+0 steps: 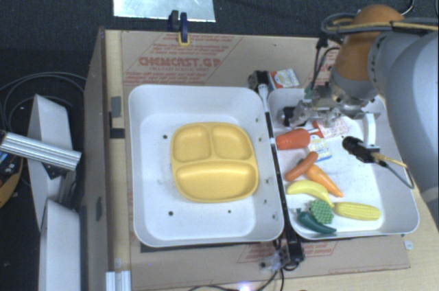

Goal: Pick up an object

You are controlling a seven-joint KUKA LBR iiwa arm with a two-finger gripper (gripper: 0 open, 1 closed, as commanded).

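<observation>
Approach step, nothing lifted yet. Pincer (317, 111) sits low over the far-left part of the right bin (401, 214), just beyond the orange-red carrot-like toy (293, 139); whether it is spread or pressed together, cannot tell. That toy is the likely target: smooth, stubby, tapered, lying flat by the bin's left wall, touching a small card. Next move calls for settling on one toy, descending and pinching across its narrow width. Yellow plate (213, 162) fills the left bin (147, 166).
</observation>
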